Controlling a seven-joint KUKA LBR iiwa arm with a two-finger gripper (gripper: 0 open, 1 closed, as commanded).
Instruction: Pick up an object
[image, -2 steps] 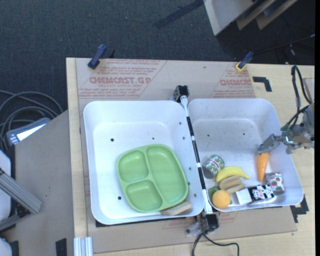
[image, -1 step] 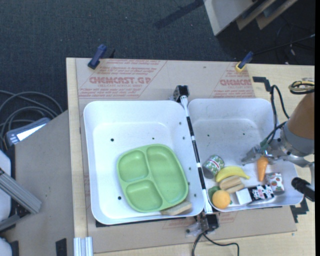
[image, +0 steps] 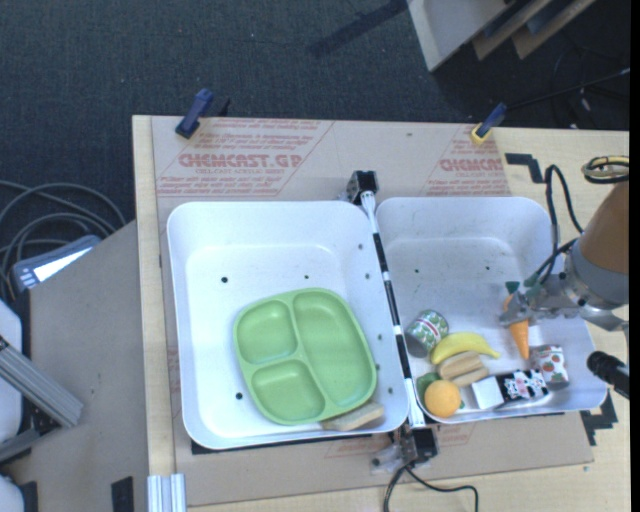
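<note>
My gripper (image: 522, 300) reaches in from the right over the right bin (image: 450, 235), low near its right wall. Its tip is right above the top end of an orange carrot (image: 520, 340), which lies along the bin floor. To the left of the carrot lie a yellow banana (image: 466, 346), a small green-labelled can (image: 428, 328) and a tan roll (image: 464, 368). An orange fruit (image: 442, 399) sits at the bin's front edge. A black-and-white patterned carton (image: 523, 385) and a small box (image: 551, 365) lie just in front of the carrot.
The left bin (image: 200, 225) holds a green divided plate (image: 300, 355) with a tan block (image: 352, 420) at its front edge. The back half of the right bin is bare white floor. Black cables run along the bench's right side (image: 555, 200).
</note>
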